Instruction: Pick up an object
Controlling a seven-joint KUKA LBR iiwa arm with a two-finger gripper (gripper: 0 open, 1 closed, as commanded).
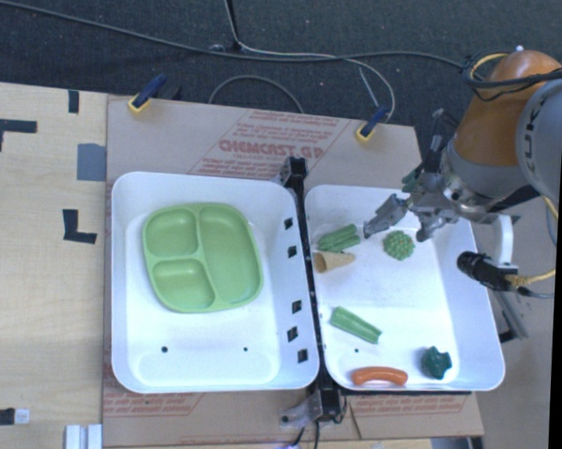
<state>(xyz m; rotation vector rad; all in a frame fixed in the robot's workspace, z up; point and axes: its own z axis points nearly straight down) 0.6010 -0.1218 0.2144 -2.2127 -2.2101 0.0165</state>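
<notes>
The right bin (464,313) holds several small objects. A round bumpy green ball (398,245) lies near its far side. My gripper (399,228) hangs over the bin's far edge, open, with one dark finger (383,217) to the ball's left and the other to its right. The ball sits just in front of the fingertips, with nothing held between them. A green pod (338,238) and a beige cone (333,261) lie to the left of the ball. Nearer the front are a green stalk (355,324), an orange sausage shape (380,375) and a dark teal lump (435,362).
The left bin (127,286) holds a light green divided plate (202,257). A black divider strip (301,286) runs between the bins. The arm's grey body with its orange band (498,108) stands at the right, with a black cable fitting (485,269) over the right bin's rim.
</notes>
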